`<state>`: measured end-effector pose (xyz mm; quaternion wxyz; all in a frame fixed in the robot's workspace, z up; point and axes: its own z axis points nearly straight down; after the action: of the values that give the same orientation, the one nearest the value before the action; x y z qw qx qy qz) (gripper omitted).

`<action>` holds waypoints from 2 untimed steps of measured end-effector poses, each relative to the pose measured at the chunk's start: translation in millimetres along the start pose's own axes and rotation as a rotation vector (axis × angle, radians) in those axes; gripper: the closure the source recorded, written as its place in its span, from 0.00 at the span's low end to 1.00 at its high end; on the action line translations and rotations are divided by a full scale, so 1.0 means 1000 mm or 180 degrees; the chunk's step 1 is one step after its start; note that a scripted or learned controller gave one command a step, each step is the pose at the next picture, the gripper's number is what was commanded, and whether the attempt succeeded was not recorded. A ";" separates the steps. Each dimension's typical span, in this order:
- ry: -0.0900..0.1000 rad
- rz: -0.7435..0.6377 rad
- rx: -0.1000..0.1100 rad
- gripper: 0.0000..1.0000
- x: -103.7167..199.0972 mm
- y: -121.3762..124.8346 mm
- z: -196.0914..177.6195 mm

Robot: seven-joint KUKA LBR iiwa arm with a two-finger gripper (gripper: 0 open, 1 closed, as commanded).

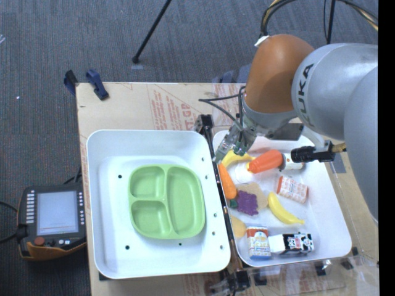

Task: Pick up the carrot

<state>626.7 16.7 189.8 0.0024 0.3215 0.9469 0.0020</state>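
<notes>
Claw seemingly just above carrot, right bin, left edge

The counter has a brown board top and carries two white bins: the left bin beside the right bin.

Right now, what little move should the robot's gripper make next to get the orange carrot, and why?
Probably a short move down and toward the near side. The two-finger gripper hovers at the far left corner of the right white bin, and the long orange carrot lies just nearer, along the bin's left wall, beside the purple toy grapes. Nothing is visibly between the fingers yet.
</notes>
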 end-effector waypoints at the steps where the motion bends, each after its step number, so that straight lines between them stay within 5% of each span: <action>1: -0.0033 -0.0210 -0.0001 1.00 -0.054 -0.063 -0.110; 2: 0.0004 -0.0225 0.0011 0.00 -0.050 -0.061 -0.104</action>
<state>628.9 -62.7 293.2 0.0013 0.2879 0.9577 0.0005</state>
